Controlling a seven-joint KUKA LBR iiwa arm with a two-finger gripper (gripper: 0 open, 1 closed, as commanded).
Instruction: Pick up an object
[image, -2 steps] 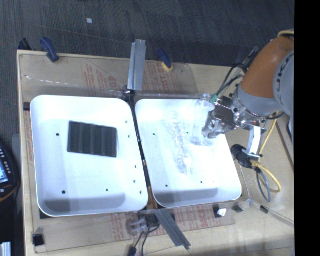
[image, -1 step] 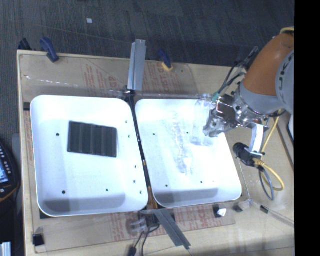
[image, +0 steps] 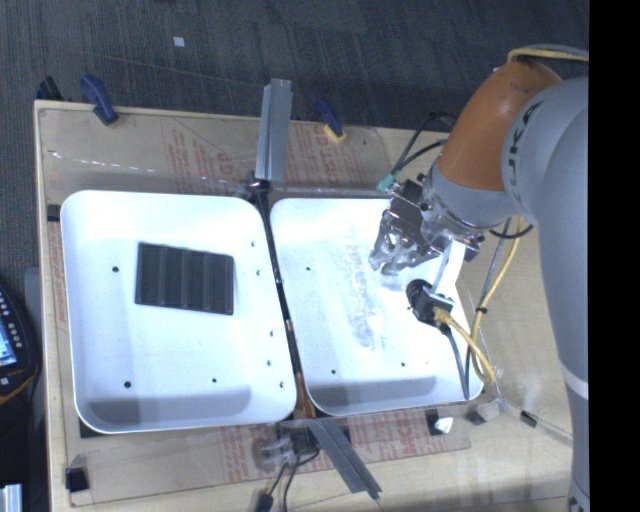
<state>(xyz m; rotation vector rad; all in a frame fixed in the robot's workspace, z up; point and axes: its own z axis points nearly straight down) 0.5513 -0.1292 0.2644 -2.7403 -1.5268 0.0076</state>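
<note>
A flat black ribbed rectangle (image: 185, 278) lies in the left white bin (image: 100, 400), toward its upper middle. My gripper (image: 393, 256) hangs over the right white bin (image: 330, 395), near that bin's upper right part and far to the right of the black rectangle. Nothing shows in the gripper. The grey arm with its orange band (image: 490, 130) reaches in from the right above it.
A black connector with a yellow cable (image: 428, 302) dangles just below the gripper over the right bin. A metal bar (image: 272, 130) stands between the bins at the back. Blue clamps (image: 100, 100) hold the board's far edge. Scuff marks (image: 362, 300) streak the right bin's floor.
</note>
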